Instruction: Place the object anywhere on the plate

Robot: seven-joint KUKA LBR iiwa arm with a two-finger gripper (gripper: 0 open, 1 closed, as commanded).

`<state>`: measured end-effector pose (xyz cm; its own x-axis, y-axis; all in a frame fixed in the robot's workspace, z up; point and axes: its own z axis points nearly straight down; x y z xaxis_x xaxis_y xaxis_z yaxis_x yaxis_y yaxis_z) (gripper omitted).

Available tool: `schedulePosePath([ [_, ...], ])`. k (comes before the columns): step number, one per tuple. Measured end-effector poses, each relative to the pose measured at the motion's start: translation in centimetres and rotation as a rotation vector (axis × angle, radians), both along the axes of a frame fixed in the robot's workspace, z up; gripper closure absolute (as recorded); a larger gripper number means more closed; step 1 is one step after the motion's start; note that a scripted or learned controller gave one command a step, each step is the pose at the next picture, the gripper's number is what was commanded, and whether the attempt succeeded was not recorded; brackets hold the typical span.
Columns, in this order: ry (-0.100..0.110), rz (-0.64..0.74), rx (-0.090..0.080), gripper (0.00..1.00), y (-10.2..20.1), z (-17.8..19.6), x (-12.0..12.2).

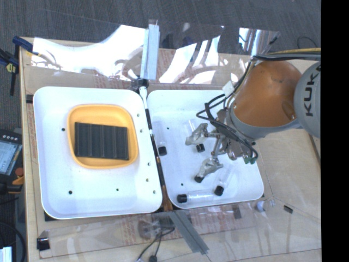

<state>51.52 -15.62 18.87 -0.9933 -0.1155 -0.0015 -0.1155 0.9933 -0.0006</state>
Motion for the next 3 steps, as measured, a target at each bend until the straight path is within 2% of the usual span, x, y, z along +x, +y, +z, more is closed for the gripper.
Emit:
schedulePosePath([
  [1,0.005,-0.290,0.000,0.00,7.0,0.3,-2.4],
  [2,0.001,-0.143,0.001,0.00,15.6,0.3,0.2],
  [3,0.001,-0.116,0.000,0.00,11.7,0.3,6.7],
])
